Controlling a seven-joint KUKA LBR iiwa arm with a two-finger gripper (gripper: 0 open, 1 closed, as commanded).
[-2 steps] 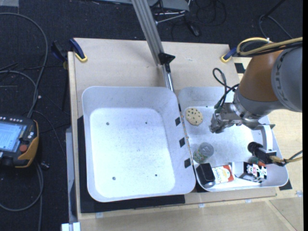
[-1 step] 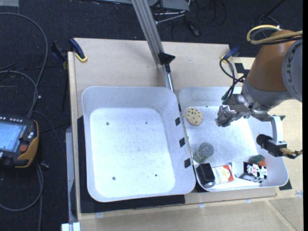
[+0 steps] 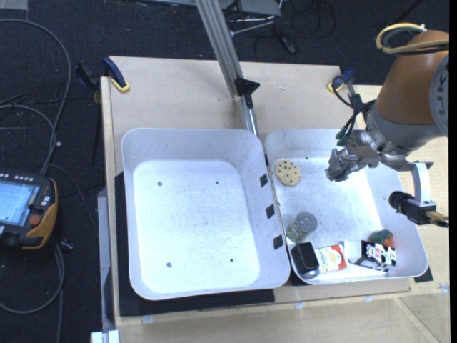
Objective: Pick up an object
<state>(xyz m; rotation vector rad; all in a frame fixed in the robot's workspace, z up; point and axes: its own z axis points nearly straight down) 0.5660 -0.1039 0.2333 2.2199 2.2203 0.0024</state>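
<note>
My gripper [image 3: 338, 170] hangs over the right bin [image 3: 357, 148], near its middle and a little toward the back. To its left, a round tan cookie-like disc [image 3: 288, 171] lies on the bin floor. Nearer the front lie a clear round lid or cup [image 3: 305, 223], a black block [image 3: 306, 257], a red and white packet [image 3: 330, 258] and a black and white toy with orange and green parts [image 3: 379, 250]. Nothing shows between the gripper's tips.
The left bin [image 3: 143, 191] sits beside the right one, with small black clips [image 3: 270, 209] along their shared edge. A slanted metal pole [image 3: 221, 38] rises behind the bins. A teach pendant [image 3: 25, 209] lies off the bench at left.
</note>
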